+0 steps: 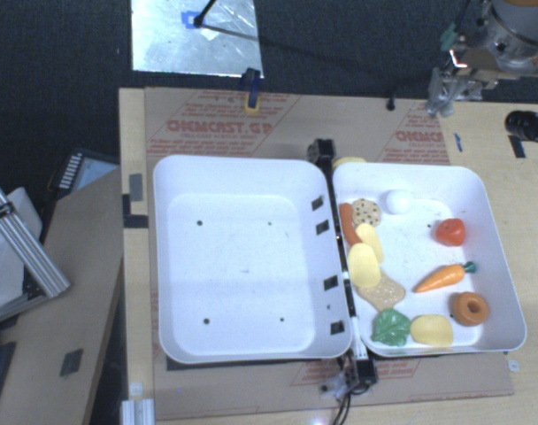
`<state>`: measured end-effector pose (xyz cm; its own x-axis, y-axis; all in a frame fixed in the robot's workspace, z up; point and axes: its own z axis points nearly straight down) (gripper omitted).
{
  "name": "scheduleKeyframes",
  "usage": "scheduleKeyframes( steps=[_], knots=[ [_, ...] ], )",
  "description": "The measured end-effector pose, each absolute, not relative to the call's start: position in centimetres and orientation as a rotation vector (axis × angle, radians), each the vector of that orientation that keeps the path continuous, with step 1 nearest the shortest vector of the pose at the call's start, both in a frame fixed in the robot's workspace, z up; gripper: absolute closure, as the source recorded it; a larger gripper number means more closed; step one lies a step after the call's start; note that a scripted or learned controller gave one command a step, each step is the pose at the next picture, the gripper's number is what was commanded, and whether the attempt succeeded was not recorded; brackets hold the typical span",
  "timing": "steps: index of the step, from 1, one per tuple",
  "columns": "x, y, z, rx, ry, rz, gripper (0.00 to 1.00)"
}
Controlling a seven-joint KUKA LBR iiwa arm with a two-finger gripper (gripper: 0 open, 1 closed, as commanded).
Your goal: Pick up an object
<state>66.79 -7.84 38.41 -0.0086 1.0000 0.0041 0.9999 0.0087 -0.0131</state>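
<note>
We see the toy foods in the right bin (492, 237): a carrot (443, 278) lying slantwise, its green tip toward the far right, a tomato (449, 231) just beyond it. Our hand (441, 100) hangs over the worktop (357, 127) past the bin's far rim, well apart; we cannot tell its grip state, and nothing is visibly held.

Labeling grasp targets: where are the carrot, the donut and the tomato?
carrot (442, 278), camera view, middle of its orange body.
donut (469, 308), camera view, its brown ring.
tomato (449, 231), camera view, centre of its red top.
</note>
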Motion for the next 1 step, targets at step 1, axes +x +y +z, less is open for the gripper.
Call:
scheduleKeyframes(
  steps=[1],
  knots=[
    [66.89,-5.4,42.83,-2.217,-2.231,-0.006,1.0]
  ],
)
